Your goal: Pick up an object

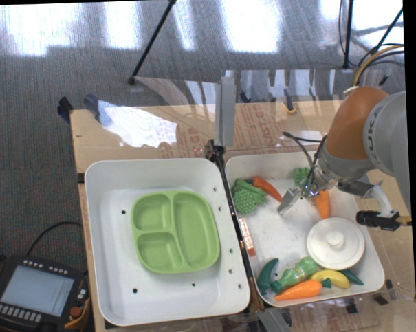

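**Two bins, one arm over the toy food**

Two white bins sit side by side on the bench. The left bin (101, 235) holds a green divided plate (175, 231) with three compartments, lying flat near its middle, its long side running from upper left to lower right.

The right bin (374, 275) carries the toy food. At its upper left lies a green leafy vegetable (246, 195), touching an orange carrot (267, 188) whose long axis slants from upper left down to lower right. Along the bottom edge, a dark green piece (267, 274) lies beside a light green piece (298, 271); below them a second carrot (299, 290) lies almost level, thick end to the left. Just right of it a yellow banana (330, 279) lies level too. Above those sits a round white lid with a knob (335, 243).

The gripper (289, 202) hangs over the bin's upper middle, well clear of the carrots at the bottom. Its metal fingers (287, 204) point down and left, close together, with nothing between them. Another orange piece (323, 204) stands just right of it, long axis nearly upright. The arm (372, 137) reaches in from the right.
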